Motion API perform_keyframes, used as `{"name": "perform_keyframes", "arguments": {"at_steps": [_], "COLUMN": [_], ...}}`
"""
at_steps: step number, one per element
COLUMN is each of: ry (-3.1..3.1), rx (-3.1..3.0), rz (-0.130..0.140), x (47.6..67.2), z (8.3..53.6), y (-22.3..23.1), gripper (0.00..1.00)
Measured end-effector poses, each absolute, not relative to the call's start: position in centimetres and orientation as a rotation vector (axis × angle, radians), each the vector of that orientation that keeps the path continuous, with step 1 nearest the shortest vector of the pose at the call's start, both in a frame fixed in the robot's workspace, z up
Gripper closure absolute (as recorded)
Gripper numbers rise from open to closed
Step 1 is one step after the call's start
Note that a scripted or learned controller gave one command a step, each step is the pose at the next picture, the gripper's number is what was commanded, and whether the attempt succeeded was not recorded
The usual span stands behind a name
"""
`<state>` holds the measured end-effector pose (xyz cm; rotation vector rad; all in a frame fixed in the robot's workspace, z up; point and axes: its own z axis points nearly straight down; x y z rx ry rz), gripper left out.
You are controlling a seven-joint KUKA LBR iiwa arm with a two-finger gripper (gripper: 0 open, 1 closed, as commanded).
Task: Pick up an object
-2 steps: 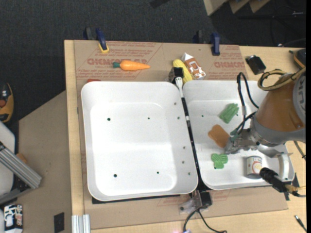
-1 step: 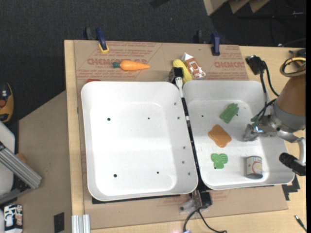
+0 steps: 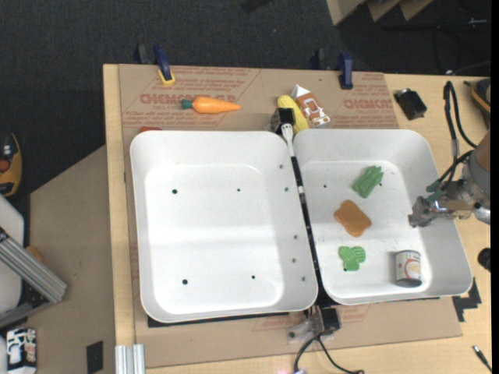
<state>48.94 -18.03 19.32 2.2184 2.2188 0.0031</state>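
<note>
Jaws: can't tell their state, the gripper (image 3: 425, 211) is too small and dark at the right bin's (image 3: 421, 150) right rim, nothing seen held. It sits low over that rim, well apart from any object, so I'd judge the pick has not been made and all of it is left: move in over one item, descend, close, lift.

Left to right. Left bin (image 3: 156, 232) has just bare white floor with a few dark dots. Behind it on the board lies a carrot (image 3: 212, 106), outside both bins. At the seam behind the bins sit a corn cob (image 3: 290, 109) and a small orange-and-white pack (image 3: 313, 109), touching each other, also outside.

Right bin holds four things: a green piece (image 3: 367, 181) toward the back, an orange lump (image 3: 353, 217) in the middle, a green toy (image 3: 352, 256) just in front of that, and a can (image 3: 406, 267) on its side near the front right corner. All are apart from each other. The can is the nearest to the gripper, probably the easiest candidate, though a round can could roll when pinched.
</note>
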Motion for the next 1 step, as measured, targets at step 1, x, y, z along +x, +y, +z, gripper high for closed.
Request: {"name": "perform_keyframes", "arguments": {"at_steps": [1], "ry": [2.217], "rx": [2.218], "rz": [0.002], "x": [49.16], "z": [19.86], "y": [-18.12], "gripper": [1.0]}}
